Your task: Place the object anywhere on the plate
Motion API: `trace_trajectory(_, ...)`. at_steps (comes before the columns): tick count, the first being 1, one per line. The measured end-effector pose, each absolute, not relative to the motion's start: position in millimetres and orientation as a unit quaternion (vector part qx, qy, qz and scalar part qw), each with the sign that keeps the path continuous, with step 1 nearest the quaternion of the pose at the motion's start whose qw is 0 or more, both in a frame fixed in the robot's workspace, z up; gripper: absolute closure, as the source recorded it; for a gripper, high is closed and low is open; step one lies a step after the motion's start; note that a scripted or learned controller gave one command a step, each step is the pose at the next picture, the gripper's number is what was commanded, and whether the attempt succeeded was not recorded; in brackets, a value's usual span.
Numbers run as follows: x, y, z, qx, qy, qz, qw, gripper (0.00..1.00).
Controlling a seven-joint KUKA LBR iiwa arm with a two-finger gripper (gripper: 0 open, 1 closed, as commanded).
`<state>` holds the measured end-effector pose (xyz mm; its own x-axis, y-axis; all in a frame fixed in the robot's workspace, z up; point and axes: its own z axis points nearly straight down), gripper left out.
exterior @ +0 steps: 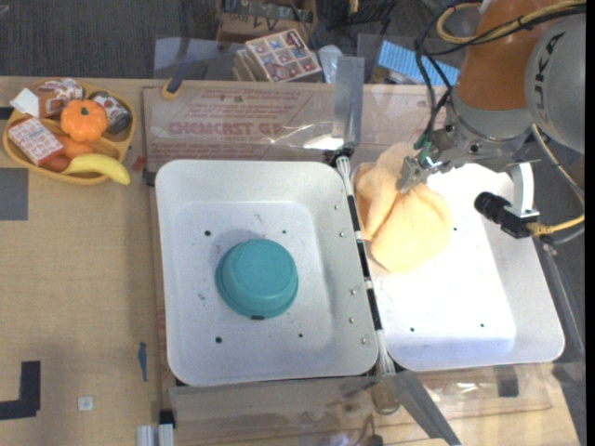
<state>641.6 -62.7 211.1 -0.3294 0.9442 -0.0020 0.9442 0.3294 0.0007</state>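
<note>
Teal plate (257, 278) left bin; yellow cloth (404, 219) hangs lengthwise from claw (410, 176).

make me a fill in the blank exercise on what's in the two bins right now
1. The round teal plate lies in the ____ white bin of the camera view.
2. The soft pale yellow cloth lies in the ____ white bin.
3. The hand is at the cloth's ____ edge.
4. The cloth is ____ the plate, not on it.

Missing words: left; right; upper; apart from
</note>
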Motion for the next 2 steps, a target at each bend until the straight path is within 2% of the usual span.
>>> trace_trajectory(1, 642.7, -62, 225, 0.578, 0.816, 0.0006, 0.002, 1.0)
trace_trajectory(2, 641.4, -4, 220, 0.404, 0.915, 0.0003, 0.001, 1.0)
